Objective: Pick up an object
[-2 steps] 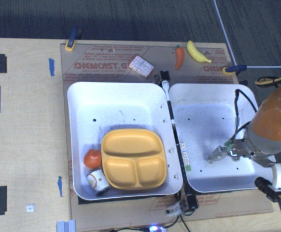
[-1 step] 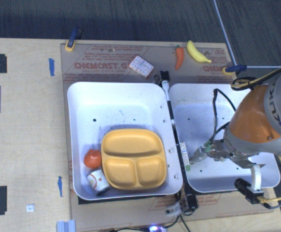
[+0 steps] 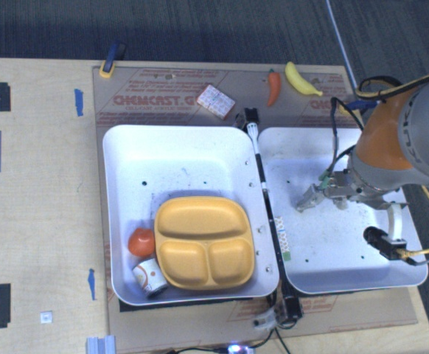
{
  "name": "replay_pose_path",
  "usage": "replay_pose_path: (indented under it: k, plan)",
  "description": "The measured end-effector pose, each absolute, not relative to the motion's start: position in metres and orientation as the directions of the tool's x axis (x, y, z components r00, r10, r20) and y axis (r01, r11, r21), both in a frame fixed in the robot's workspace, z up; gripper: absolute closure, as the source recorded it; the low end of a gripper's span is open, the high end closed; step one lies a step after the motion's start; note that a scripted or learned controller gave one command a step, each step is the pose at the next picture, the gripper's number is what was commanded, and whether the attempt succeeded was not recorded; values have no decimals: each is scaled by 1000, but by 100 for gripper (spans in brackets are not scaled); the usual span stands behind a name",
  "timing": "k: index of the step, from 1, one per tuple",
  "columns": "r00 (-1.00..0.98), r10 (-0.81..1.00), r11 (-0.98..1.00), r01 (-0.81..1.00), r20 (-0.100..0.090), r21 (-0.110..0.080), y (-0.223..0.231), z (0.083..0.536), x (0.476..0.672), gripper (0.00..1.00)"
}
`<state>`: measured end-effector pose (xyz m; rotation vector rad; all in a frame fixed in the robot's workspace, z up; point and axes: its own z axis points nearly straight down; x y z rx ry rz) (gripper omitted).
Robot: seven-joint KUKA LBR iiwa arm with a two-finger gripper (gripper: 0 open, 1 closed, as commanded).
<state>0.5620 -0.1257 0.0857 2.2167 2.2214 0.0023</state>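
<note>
Overhead slanted view, both bins (image 3: 119, 153)

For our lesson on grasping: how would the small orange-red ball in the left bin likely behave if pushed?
The ball looks round and smooth, so it would probably roll. It sits against the yellow tray, which may block it rightward. It looks small, so likely light.

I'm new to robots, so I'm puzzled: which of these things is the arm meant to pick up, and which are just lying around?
For the job:
- gripper, over the right bin
- yellow tray, tomato and small can, in the left bin

Lying about, behind the bins:
- banana
- red pepper
- patterned card
</note>
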Motion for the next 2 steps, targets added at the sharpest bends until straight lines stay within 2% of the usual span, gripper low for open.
replay_pose_path:
  k: [1, 2]
  plan:
    - [-2, 1000, 2, 1000, -1, 2, -128, 85, 667, 0]
    - [-5, 1000, 5, 1000, -3, 4, -128, 96, 668, 100]
